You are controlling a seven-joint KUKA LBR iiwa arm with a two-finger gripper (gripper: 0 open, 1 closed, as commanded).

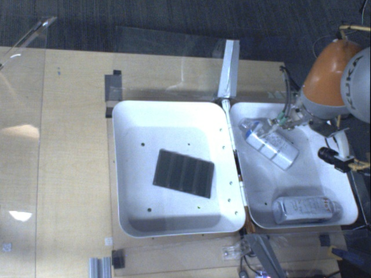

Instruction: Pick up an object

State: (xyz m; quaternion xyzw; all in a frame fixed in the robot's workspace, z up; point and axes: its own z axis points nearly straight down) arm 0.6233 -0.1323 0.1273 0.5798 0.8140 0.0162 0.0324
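Hand over small bottle, upper right bin; grip state unclear.
Bottle looks light, slick, rolls easily; grab across its middle.

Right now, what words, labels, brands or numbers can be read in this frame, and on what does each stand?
"KU": partial letters on the grey arm at the frame's edge; the rest is cut off.
Grey packet, right bin: label print too blurred to read.
Blue-and-white tube, right bin: markings too small to read.
Dark ribbed pad, left bin: no text.
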